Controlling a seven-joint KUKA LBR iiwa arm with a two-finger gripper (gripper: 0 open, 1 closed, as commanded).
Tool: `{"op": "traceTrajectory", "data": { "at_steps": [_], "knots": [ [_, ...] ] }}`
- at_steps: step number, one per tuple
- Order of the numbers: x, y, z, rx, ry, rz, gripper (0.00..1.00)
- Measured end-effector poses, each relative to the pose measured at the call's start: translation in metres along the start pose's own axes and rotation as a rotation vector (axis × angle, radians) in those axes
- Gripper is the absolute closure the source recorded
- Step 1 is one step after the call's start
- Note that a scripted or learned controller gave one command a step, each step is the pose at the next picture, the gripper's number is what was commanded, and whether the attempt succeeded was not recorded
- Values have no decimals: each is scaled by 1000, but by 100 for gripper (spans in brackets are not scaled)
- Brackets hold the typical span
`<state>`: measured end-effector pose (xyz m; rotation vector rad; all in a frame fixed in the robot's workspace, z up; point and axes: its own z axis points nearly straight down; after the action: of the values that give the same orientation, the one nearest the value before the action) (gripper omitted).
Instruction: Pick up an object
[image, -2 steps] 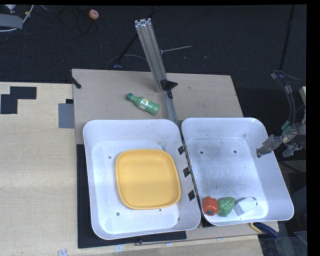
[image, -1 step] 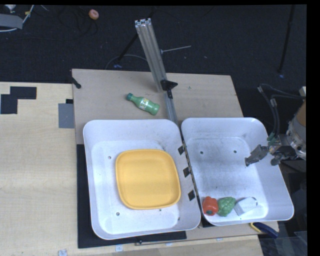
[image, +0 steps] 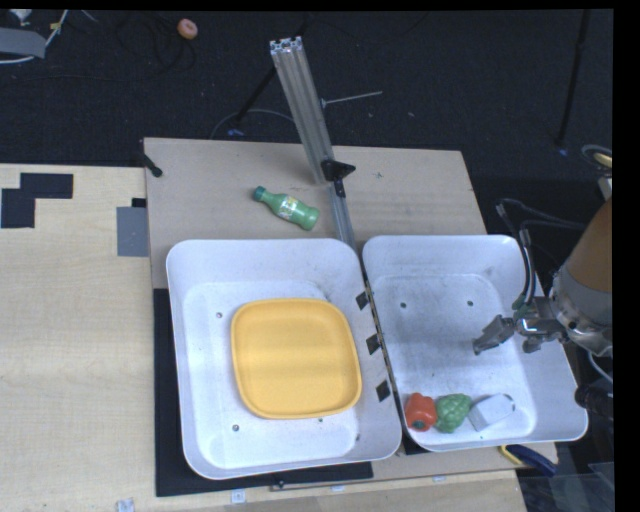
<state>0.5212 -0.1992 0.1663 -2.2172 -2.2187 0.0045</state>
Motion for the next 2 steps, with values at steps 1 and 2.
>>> {"op": "traceTrajectory", "data": {
  "at_steps": [1, 2],
  "knots": [
    [-5, -3, 61, -1, 0, 0, 0],
    [-6, -3, 49, -5, -2, 2, 100]
  ]
}}
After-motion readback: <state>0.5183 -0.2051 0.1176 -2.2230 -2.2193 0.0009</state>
